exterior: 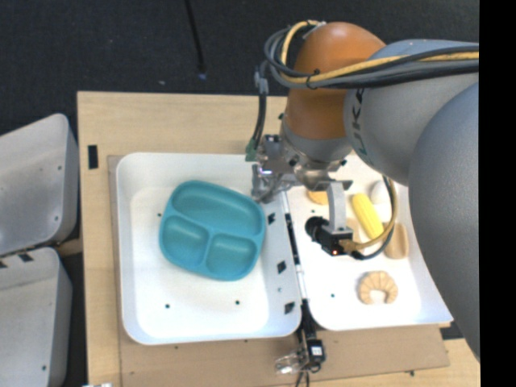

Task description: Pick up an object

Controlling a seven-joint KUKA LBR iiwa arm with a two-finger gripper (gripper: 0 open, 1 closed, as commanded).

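A teal divided plate (pixel 213 230) lies flat in the left bin (pixel 137 313), its right rim close to the wall between the bins. My gripper (pixel 268 181) hangs over that wall at the plate's upper right corner, under the orange wrist band (pixel 326 79). In the right bin (pixel 403 317) lie a yellow corn-like piece (pixel 366 215), a tan croissant (pixel 377 287) and a brown bread-like piece (pixel 397 241). An orange item (pixel 318 196) is partly hidden below the wrist.
The grey arm (pixel 427 135) covers the right bin's far and right side. A black cable unit (pixel 329 235) with a red light hangs over the right bin. A small metal clip (pixel 294 363) sits at the bench's front edge.
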